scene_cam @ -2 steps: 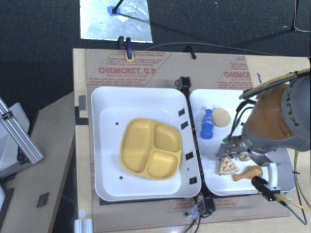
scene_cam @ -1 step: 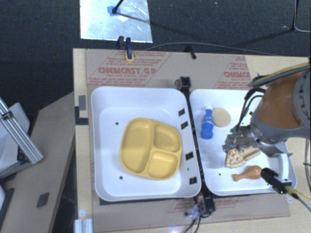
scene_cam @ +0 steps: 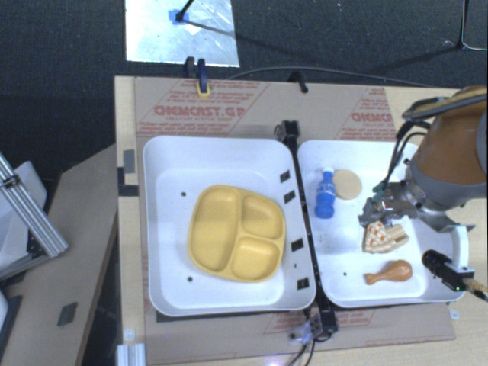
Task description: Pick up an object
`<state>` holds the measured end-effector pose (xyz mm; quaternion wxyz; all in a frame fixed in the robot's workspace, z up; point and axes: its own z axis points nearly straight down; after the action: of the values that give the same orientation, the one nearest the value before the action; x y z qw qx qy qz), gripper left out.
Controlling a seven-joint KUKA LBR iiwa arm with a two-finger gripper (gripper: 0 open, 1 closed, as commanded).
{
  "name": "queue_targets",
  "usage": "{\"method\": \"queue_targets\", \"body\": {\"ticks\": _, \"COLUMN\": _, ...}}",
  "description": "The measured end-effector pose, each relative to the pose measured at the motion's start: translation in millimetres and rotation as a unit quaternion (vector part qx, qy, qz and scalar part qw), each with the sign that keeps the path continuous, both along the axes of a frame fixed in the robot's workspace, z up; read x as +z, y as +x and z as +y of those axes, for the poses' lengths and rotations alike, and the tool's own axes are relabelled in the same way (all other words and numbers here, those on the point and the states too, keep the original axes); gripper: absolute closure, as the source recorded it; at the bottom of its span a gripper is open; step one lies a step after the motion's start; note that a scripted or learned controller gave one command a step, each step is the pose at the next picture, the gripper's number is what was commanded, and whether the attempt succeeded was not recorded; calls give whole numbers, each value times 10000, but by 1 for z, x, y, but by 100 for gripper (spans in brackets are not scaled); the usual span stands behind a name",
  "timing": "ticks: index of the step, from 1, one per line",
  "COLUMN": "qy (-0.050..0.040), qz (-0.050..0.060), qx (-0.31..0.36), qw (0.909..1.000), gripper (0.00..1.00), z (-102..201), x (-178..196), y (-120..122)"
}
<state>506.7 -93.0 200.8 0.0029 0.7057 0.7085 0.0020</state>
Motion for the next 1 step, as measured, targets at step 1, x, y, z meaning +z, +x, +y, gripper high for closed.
{"method": "queue_targets", "body": {"ticks": 1, "qy": 1, "qz": 9, "qx": 4, "qw": 10000, "gripper": 100, "z": 0, "x": 28, "y": 2}}
